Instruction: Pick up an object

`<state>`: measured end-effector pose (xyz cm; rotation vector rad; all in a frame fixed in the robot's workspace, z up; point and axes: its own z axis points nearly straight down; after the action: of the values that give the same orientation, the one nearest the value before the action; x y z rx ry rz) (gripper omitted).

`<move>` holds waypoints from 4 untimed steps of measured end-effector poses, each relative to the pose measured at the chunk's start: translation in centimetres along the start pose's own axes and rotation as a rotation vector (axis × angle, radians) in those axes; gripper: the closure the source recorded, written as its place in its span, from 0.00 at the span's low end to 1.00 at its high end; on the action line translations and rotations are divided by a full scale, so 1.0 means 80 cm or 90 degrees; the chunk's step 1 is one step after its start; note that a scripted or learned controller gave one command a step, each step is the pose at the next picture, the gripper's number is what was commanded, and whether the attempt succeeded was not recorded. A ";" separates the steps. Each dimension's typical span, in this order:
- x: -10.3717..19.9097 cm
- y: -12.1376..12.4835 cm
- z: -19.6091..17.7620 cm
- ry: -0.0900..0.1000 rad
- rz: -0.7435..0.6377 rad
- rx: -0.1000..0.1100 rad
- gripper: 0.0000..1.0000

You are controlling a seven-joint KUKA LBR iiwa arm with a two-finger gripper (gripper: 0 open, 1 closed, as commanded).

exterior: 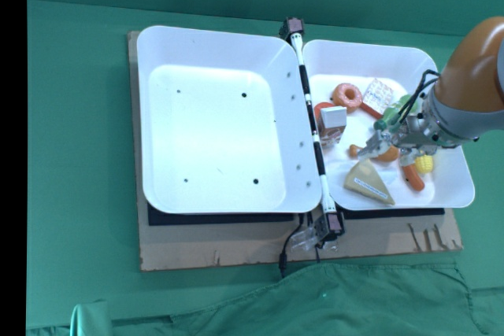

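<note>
Objects for picking all lie in the right-hand shallow white plastic bin (449, 193), in the right half of the frame. From the top down there is an orange ring-shaped toy doughnut (346, 96), a clear faceted plastic block (379, 94), a small grey-and-red box (332, 123), a pale yellow wedge of toy cheese (368, 182) near the bin's lower edge, a small yellow toy corn cob (424, 164), and an orange carrot-like piece (413, 179). Another rounded orange piece (385, 154) sits just under the pincer (383, 141).

The grey arm with its orange band (476, 67) enters from the right edge of the frame and reaches down into this bin. The pincer hangs low over the middle of the bin, right above the rounded orange piece and just above the cheese wedge. Whether it is open or closed cannot be told, and nothing can be seen gripped.

The left-hand shallow white bin (157, 59) fills the centre left of the frame. A black-and-white striped rod (309, 102) runs between the two bins. Both rest on a brown cardboard sheet (220, 252) over the green cloth-covered worktop (79, 169).

The step in hand looks like the descent onto a target. To do it well, the pincer should centre on a single item, likely the rounded orange piece, keeping clear of the cheese wedge and corn cob, which lie close by. It should close fully before lifting, then rise straight up.
</note>
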<state>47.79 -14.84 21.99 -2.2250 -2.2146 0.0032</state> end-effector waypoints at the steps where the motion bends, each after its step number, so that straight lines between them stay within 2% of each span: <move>1: -0.003 0.003 0.046 -0.001 0.000 -0.007 0.00; 2: -0.005 0.006 0.028 -0.005 0.003 -0.016 1.00; 3: -0.005 -0.005 -0.038 -0.003 -0.001 -0.008 1.00; 4: -0.002 -0.012 -0.100 -0.003 -0.001 -0.009 1.00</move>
<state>46.87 -15.00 29.96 -2.2322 -2.2264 -0.0076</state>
